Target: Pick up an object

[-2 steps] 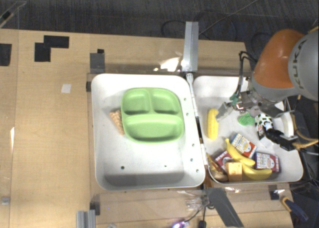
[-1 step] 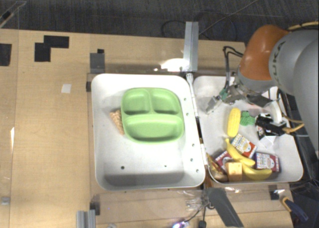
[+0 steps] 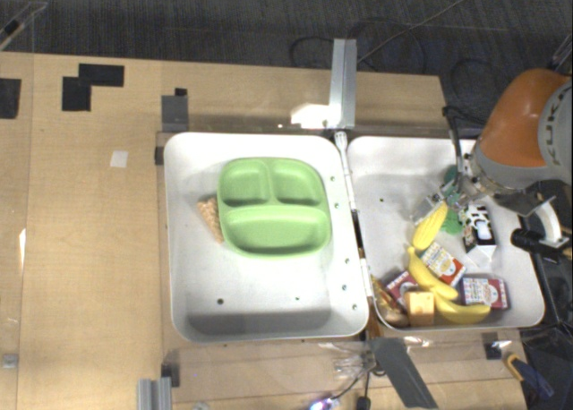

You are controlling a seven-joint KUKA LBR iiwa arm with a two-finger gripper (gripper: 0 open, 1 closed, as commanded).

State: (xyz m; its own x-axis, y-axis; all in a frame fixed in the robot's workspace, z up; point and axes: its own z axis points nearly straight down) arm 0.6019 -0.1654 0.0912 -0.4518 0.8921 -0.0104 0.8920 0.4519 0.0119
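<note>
Gripper (image 3: 466,186) low in right bin (image 3: 394,162), at upper right by corn cob (image 3: 431,225); grip state can't tell. Corn yellow, green husk end, tilted, above banana (image 3: 443,296). Green tray (image 3: 271,205) in left bin (image 3: 188,247)

Green divided tray (image 3: 271,205) covering a tan slab (image 3: 210,217).
</note>
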